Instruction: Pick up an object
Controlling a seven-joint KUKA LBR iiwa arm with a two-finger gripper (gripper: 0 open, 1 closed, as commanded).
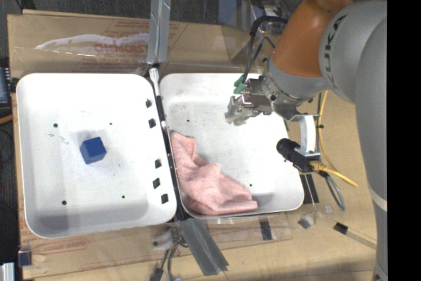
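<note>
Two shallow white bins sit side by side on a cardboard-lined worktop (85, 36). In the left bin (39, 95) lies a small blue cube (93, 149), alone. A crumpled pink cloth (207, 181) lies in the right bin (197, 92), against its left wall and near edge. Further right, the tool (245, 108) hovers over bare floor (its opening I cannot tell). Descending here would likely grasp nothing; the cloth lies apart.

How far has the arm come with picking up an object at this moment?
Nothing looks picked yet. The blue cube lies in the left bin, and the pink cloth lies in the right bin's near corner. In hand: the gripper is over the right bin's far part, away from both. Left: reach one, grasp it, lift it.
</note>
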